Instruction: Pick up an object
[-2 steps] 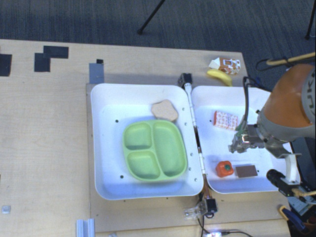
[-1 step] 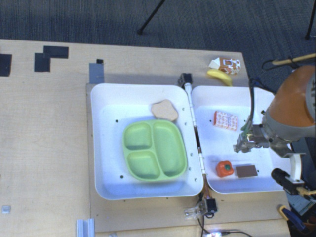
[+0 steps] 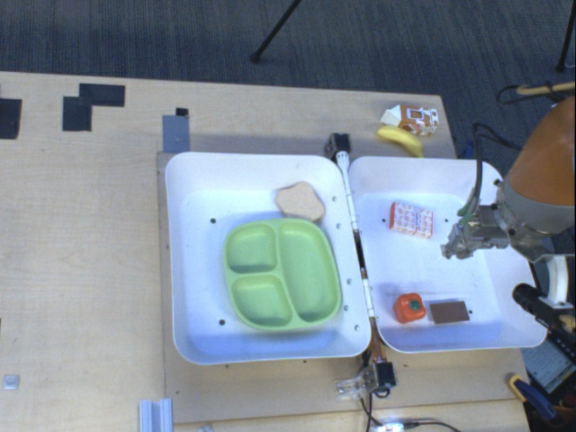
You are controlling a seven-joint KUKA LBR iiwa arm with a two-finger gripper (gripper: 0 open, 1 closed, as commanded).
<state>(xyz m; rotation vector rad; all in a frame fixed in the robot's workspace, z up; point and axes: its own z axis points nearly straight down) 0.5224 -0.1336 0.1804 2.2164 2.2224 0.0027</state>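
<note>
The right bin (image 3: 432, 183) holds a red-and-white patterned packet (image 3: 411, 220) near its back, an orange-red tomato-like toy (image 3: 409, 308) at the front left and a brown block (image 3: 448, 312) beside it. My gripper (image 3: 456, 247) hangs over the right part of this bin, to the right of the packet and above the brown block. Nothing shows between its fingertips. The left bin (image 3: 193, 241) holds a green divided plate (image 3: 282, 274) and a tan bread slice (image 3: 301, 202) behind it.
A banana (image 3: 400, 139) and a small snack packet (image 3: 417, 117) lie on the bench behind the right bin. Cables and a connector (image 3: 373, 381) sit at the front between the bins. The arm's orange band (image 3: 549, 156) fills the right side.
</note>
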